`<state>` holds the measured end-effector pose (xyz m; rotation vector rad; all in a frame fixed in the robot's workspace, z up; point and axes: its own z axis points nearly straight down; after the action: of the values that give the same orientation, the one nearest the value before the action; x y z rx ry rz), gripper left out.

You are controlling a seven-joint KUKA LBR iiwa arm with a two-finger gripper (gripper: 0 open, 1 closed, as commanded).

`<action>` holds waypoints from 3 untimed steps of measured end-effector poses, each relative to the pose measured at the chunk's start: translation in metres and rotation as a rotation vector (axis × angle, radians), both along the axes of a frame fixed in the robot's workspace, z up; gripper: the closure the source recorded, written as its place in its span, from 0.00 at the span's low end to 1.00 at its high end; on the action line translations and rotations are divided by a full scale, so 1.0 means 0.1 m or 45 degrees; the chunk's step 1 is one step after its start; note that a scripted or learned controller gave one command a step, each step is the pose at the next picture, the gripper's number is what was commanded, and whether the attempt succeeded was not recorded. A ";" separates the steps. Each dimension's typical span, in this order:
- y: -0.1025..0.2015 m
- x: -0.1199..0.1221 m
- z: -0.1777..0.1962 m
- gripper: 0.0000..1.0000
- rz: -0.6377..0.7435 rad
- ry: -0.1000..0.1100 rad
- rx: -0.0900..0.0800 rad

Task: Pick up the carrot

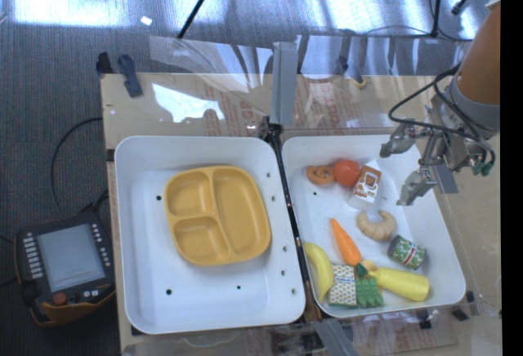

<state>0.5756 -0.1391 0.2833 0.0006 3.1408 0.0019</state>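
Note:
The carrot (346, 242) is orange and tapered with a green top, lying in the middle of the right bin (304, 153), its tip pointing up-left. My gripper (406, 172) hangs over the right bin's upper right part, well above and to the right of the carrot. Its two fingers are spread apart with nothing between them. One finger (414, 185) points down toward the croissant.
Around the carrot lie a croissant (377, 224), a small milk carton (367, 184), a tomato (346, 172), a banana (319, 269), a green can (406, 251), a yellow bottle (399, 282) and a green packet (344, 287). The left bin (139, 281) holds a yellow divided plate (216, 213).

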 end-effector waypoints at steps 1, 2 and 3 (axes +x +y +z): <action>0.24 0.15 -1.40 0.00 0.428 0.009 0.005; 0.32 -0.46 -1.88 0.00 0.249 -0.017 -0.004; 0.34 -0.46 -1.78 1.00 0.258 -0.011 -0.003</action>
<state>0.5300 -0.1050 0.1050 -0.3167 3.1164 -0.0020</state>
